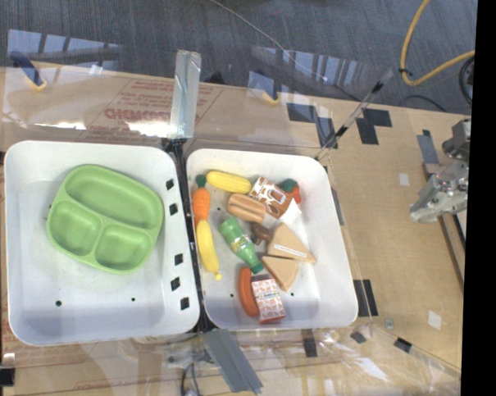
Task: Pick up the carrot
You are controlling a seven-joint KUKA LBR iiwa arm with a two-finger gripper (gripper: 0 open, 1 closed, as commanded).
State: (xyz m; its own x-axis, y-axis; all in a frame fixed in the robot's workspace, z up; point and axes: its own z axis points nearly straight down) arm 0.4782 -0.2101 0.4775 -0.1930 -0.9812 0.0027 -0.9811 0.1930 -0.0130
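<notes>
Beside the two bins, one carrot (201,206) lies untouched; gripper (432,211) state unclear.

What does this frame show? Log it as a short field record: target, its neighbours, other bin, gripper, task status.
target: carrot, lying along the left wall of the right bin
neighbours: banana just below it, corn above right, green bottle to its right
other bin: left bin holding a green divided plate
gripper: gripper out over the bench, right of both bins, apart from the carrot
task status: carrot not yet picked up
</notes>
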